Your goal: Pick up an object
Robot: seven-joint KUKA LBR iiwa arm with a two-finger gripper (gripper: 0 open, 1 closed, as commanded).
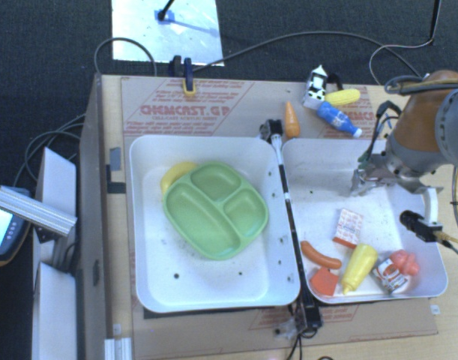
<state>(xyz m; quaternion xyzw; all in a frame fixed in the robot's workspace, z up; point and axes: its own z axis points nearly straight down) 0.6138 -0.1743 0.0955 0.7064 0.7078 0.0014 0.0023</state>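
The right bin (318, 167) holds a small red and white box (348, 226), an orange sausage (321, 255), a red-orange wedge (324, 281), a yellow squeeze bottle (358, 268) and a red and white can (396, 270), all in its near half. My gripper (360, 181) is low over the bin's far right part, under the orange-banded wrist (422, 118). It is well apart from the box and the other items. I see nothing in it.
The left bin (150, 276) holds a green divided plate (215, 209) lying over a yellow thing (175, 174). On the cardboard behind the bins lie a carrot (291, 120), a cow toy (316, 83), a banana (342, 96) and a blue bottle (339, 118). Cables run along the back.
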